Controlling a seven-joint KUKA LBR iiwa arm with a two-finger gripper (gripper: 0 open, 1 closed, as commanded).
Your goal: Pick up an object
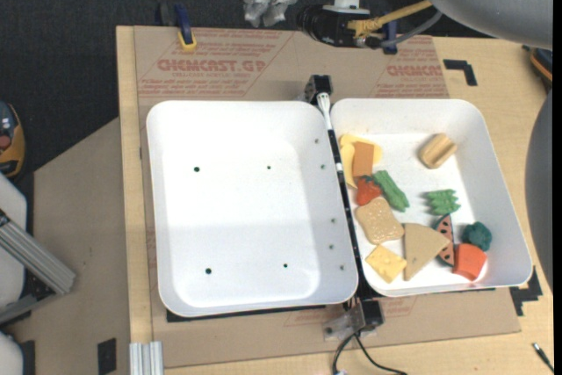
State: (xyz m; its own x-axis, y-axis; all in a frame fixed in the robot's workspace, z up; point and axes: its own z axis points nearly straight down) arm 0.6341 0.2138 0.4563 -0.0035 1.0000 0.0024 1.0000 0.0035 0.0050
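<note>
My gripper (pixel 269 3) hangs high at the top of the camera view, above the bench's far edge and well away from both bins; nothing shows between its fingers. The right bin (pixel 492 145) holds several toy foods: a tan bread roll (pixel 436 150), a yellow and orange piece (pixel 360 157), a green pod (pixel 392 191), a small green leafy piece (pixel 440 201), a tan cracker (pixel 380 221), a yellow cheese block (pixel 385 263), a tan wedge (pixel 422 248), an orange-red piece (pixel 470 262) and a dark teal lump (pixel 478 234).
The left bin (pixel 237 206) lies beside the right one, sharing a hinged middle edge. Both rest on a cardboard sheet (pixel 219 61). A blue and yellow clamp (pixel 183 27) sits at the sheet's far left. Metal framing (pixel 31 263) stands at the left.
</note>
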